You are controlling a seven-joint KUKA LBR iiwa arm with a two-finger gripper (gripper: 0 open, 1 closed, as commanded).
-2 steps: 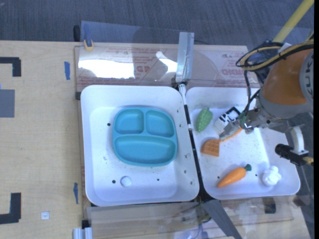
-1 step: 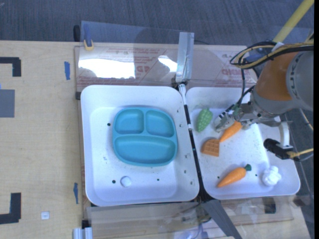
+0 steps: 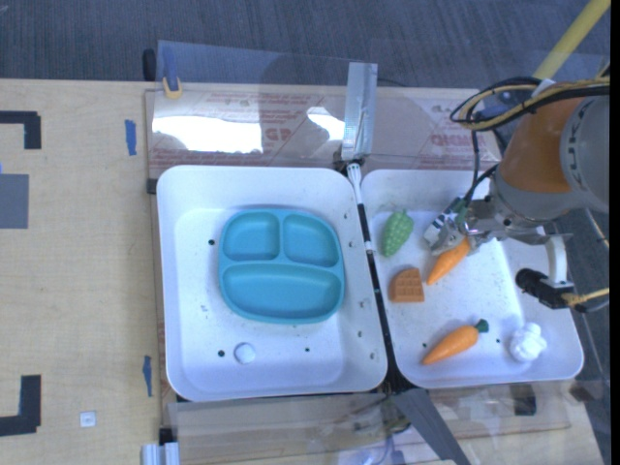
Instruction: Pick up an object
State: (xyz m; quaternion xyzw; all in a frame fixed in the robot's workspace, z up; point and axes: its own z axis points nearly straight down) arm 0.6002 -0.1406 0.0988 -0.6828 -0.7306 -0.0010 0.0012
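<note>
Gripper (image 3: pixel 453 232) clamps a carrot (image 3: pixel 447 262) (lifted aslant) over the right bin (image 3: pixel 557 361).

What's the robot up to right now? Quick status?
Gripper low in right bin, at upper carrot's top end; grip unclear. Green toy and waffle close beside.

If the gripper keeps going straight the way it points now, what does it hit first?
Most likely the carrot right at the gripper, which reaches down and leftward into the right bin. Beyond it along that line lies the waffle piece. Depth is unclear, so contact height is a guess.
</note>
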